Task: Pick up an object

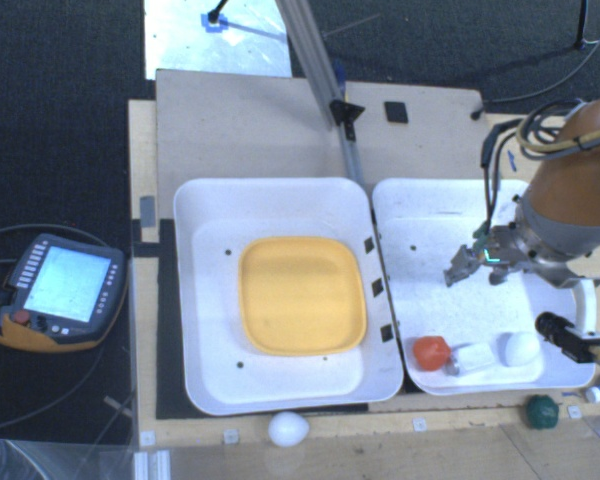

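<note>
Dark carpet all round, with a tan desk [280, 118] carrying two shallow white bins side by side. Left bin [205, 298] holding a yellow square plate [302, 294], flat at its middle. Right bin [420, 228] holding a red ball [430, 352], a clear small bottle [472, 358] and a white egg-shaped piece [519, 348], lined up along the near wall, bottle between the other two. Reaching in from the right, grey arm with orange band [580, 183]; gripper [464, 267] low over the right bin's middle, well apart from the three objects, nothing between the fingers; whether apart or together, cannot tell. Near the desk's front edge, another white egg [288, 429] and a green ball [542, 411]. Off to the left, a teach pendant [58, 290] on the floor
</note>
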Robot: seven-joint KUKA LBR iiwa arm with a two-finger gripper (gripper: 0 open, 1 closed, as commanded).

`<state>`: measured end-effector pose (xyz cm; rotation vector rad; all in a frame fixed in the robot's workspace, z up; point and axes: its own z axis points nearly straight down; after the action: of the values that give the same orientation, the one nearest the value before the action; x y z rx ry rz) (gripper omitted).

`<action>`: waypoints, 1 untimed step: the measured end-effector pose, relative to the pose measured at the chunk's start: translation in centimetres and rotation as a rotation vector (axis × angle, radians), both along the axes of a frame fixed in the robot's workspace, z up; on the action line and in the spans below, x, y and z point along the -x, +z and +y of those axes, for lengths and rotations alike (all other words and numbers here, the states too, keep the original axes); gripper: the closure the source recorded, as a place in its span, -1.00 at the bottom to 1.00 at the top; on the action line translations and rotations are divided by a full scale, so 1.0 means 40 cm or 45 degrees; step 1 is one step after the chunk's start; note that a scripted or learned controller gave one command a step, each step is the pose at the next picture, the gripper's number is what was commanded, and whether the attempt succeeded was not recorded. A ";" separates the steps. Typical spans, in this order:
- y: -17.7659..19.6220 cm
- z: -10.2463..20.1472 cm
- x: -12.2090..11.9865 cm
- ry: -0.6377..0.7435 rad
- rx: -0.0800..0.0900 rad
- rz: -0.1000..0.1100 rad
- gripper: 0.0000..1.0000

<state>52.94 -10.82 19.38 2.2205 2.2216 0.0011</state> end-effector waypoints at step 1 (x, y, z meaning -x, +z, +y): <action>0.000 0.000 0.000 0.000 0.000 0.000 -1.00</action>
<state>52.94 -10.82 19.38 2.2205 2.2217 0.0010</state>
